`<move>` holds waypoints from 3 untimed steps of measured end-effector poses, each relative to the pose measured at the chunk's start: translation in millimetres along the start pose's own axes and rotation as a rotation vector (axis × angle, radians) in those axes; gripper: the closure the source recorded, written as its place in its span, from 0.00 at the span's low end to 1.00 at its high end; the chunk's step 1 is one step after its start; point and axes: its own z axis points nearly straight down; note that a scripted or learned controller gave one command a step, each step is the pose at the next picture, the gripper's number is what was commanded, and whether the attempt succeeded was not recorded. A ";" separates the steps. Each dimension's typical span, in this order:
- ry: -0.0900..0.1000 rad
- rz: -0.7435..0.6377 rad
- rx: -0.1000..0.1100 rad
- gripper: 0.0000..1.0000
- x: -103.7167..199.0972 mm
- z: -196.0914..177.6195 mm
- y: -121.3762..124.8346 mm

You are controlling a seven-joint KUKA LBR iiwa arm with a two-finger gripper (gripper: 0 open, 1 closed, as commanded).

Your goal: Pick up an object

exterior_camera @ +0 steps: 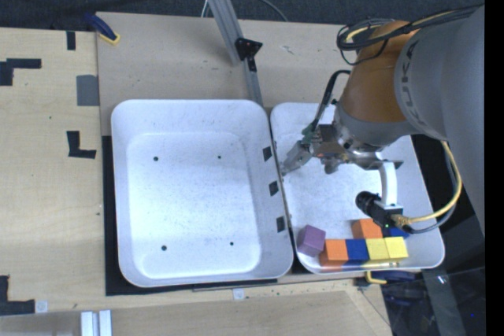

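Note:
Several small blocks lie along the front wall of the right bin [421, 193]: a purple block [312, 238], an orange block [336, 249], a blue block [357, 249], two yellow blocks [387, 249] and another orange block [366, 229] just behind them. My gripper [313, 163] hangs over the back left part of the right bin, near the divider between the bins and well behind the blocks. It is open, with only white bin floor between its fingers. The grey and orange arm hides the bin's back right part.
The left bin [189, 185] sits beside the right one, their rims touching. A slanted metal pole [224, 4] runs down to the bins' back edge. A yellow cable [441, 204] and a black fitting [372, 205] hang from the arm above the blocks.

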 end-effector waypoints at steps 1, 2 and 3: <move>-0.001 0.002 -0.004 0.00 -21.3 -0.1 50.1; -0.001 0.002 0.000 0.00 -0.8 -0.1 36.6; -0.002 0.004 0.001 0.00 5.1 -0.1 15.6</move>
